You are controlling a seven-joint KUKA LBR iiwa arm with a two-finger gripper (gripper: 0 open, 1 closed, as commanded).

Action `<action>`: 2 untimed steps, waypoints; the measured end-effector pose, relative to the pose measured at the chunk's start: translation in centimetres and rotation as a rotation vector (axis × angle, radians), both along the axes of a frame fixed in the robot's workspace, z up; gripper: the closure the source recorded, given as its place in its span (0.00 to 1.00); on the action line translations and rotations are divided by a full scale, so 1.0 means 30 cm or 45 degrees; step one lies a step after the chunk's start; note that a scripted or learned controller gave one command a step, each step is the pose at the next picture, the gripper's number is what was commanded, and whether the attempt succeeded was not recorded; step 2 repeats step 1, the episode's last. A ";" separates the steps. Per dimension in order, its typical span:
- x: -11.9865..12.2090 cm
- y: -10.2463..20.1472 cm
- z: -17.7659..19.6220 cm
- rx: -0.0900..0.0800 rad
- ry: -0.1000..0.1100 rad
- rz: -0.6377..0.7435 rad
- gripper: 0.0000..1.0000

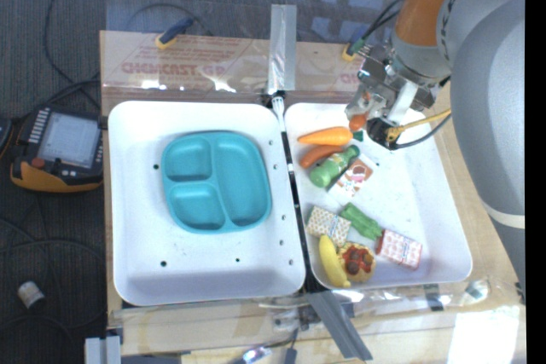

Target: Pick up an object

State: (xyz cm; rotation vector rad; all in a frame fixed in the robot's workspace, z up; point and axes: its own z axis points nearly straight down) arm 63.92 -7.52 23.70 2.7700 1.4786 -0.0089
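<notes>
Your claw (368, 117) sits low over the far right part of the right bin (444, 209), right at the stem end of the upper carrot (325, 136); from this angle you cannot tell how it is set or whether it grips anything, since the wrist hardware covers its tip. Only a small orange-red spot and a bit of green show just beside it, where the carrot's top lies. That carrot lies with its long axis running left to right, thick green-topped end toward the claw and its point aimed at the wall between the two bins. A second, darker carrot (314, 155) lies just below it, tilted a little, and touches a green bottle (333, 167) that slants from lower left to upper right. Beside the bottle rests a small white card with red fruit (355, 176). Nearer to you in the same bin are a checkered cracker (328, 222), a green pepper-like piece (363, 223), a red-and-white packet (399, 249), a banana (331, 260) and a pizza slice (358, 261). The left bin (136, 209) carries a turquoise divided plate (217, 181). Both bins rest on your counter (128, 64), and a handheld pendant (56, 147) lies on the floor at the left.
</notes>
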 end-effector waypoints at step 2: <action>0.095 0.197 -0.029 0.002 0.001 0.433 1.00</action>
